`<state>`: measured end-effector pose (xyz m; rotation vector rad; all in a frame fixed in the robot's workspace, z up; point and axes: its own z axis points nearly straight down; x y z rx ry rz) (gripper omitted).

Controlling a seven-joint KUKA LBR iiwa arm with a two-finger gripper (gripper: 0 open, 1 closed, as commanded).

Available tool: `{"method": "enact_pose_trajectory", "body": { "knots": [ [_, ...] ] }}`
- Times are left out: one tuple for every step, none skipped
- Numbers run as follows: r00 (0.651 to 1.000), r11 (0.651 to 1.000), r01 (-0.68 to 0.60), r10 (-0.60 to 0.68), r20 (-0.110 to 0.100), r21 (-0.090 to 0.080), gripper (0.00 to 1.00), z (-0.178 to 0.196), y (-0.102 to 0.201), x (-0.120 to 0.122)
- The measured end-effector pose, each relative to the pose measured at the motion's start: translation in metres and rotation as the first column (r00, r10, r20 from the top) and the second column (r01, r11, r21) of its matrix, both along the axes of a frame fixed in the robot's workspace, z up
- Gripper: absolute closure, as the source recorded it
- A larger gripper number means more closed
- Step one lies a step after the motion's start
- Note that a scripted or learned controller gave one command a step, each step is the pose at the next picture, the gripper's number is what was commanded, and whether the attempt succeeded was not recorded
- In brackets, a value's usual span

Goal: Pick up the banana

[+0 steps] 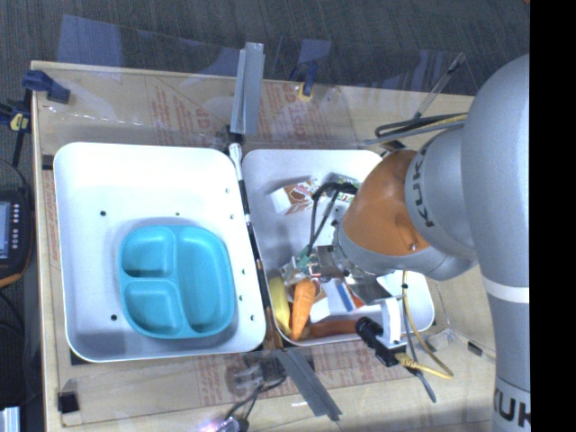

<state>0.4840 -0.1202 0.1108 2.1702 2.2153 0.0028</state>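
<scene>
Looking down on your bench [135,106], you see the grey arm [486,160] filling the right side of the frame, its orange band [382,210] sitting over the upper middle of the right bin. From there the wrist reaches down and left into that bin, and the gripper [310,264] is buried among cables and clutter near the bin's lower left, so you cannot tell how its claw stands or whether anything is in it.

You have 2 white bins side by side. In the left bin [90,187], a light blue tray [177,280] with 3 compartments lies in the lower middle. The right bin [270,174] holds a heap of items toward its lower left corner.

Your banana [280,302] lies in that heap, hard against the right bin's left wall near the bottom, showing as a pale yellow curve running roughly up and down the frame. An orange carrot [302,306] lies just beside it on the right, touching or nearly so, with its thick end toward the gripper. A reddish-brown sausage-like piece [333,328] lies along the bin's bottom edge, right of the carrot. A small printed packet [299,196] rests in the upper part of the right bin, well apart from the banana.
</scene>
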Motion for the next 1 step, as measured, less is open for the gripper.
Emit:
{"method": "enact_pose_trajectory", "body": {
  "knots": [
    [0.994,0.994,0.109,-0.109,0.006,0.0,1.0,-0.0076,0.0101,0.0109]
  ]
}}
